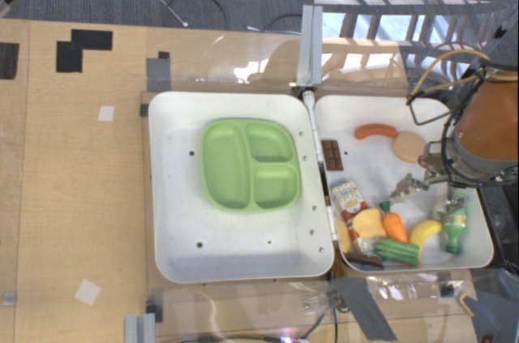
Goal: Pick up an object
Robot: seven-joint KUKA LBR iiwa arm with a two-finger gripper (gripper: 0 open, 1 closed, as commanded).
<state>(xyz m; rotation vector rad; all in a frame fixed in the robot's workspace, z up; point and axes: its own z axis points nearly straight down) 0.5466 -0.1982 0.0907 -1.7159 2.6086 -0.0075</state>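
Orange carrot (pixel 394 227) is the nearest candidate: it lies in the right bin (pixel 369 110), just below and slightly left of the gripper (pixel 427 189) as the camera sees it. Its long axis runs diagonally, upper-left to lower-right, green top pointing toward the gripper.

Gripper hangs over the right bin's middle-right area, arm coming in from the right with the orange band above it. Fingers look spread apart, one tip reaching left near the carrot top, the other down by the green bottle (pixel 455 226). Nothing visible between them, so no grasp yet.

Clutter around the target is tight:
- yellow lemon (pixel 425 233) just right of the carrot, touching or nearly so
- green bottle right of the lemon, roughly upright in view, against the bin's right wall
- yellow pepper-like piece (pixel 367 223) just left of the carrot
- green cucumber (pixel 396 251) below, lying roughly horizontal along the bin's near edge
- small printed packet (pixel 345 196) further left
- sausage (pixel 375 131) and tan round piece (pixel 409 146) up top, well apart from the pile, with free space around them

My read: the move hinges on a short drop down-left onto the carrot, with fingers closing across its short axis, i.e. turned to the diagonal. Risk is a finger landing on the lemon or pepper piece instead. The sausage is the cleaner pick but is farther, up-left of the gripper.

Left bin (pixel 170 252) carries just the green divided tray (pixel 249 164); not relevant here.
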